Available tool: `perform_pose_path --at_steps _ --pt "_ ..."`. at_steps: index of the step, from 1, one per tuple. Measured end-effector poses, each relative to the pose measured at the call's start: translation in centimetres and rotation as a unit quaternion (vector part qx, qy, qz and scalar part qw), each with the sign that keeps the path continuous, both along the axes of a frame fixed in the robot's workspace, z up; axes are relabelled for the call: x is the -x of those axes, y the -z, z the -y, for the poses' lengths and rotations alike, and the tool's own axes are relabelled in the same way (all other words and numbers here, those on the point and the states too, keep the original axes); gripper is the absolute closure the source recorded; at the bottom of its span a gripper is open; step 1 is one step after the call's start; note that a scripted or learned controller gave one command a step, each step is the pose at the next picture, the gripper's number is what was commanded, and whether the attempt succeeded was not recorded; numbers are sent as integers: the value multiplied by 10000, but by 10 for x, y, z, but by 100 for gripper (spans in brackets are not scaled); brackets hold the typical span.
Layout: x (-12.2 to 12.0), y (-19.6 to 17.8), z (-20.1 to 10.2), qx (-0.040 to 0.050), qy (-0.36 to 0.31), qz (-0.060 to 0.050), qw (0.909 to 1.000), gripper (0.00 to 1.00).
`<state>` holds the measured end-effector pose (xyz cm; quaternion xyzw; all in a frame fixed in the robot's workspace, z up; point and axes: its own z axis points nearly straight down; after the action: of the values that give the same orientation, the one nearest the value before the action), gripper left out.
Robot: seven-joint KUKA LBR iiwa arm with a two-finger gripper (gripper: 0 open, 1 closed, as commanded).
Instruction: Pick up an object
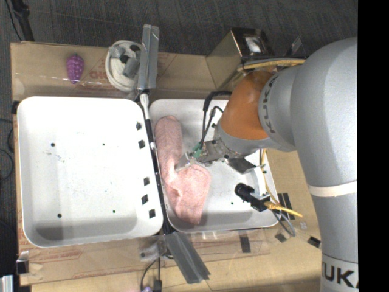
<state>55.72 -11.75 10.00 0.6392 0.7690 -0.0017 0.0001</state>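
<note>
Hand (199, 155) low in right white bin (255, 219), touching crumpled pink cloth (182, 175); can't tell if clamped, honestly.

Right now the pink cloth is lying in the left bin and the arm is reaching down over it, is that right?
Not quite. The camera view shows the pink cloth lying in the right bin, along the wall it shares with the left bin. The rest stands: the arm is reaching down over it, its pincer at the cloth's upper edge.
</note>
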Motion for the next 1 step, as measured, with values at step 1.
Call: perform_pose_path --at_steps 1 --pt "-12 8 -17 2 -254 28 9997 0"
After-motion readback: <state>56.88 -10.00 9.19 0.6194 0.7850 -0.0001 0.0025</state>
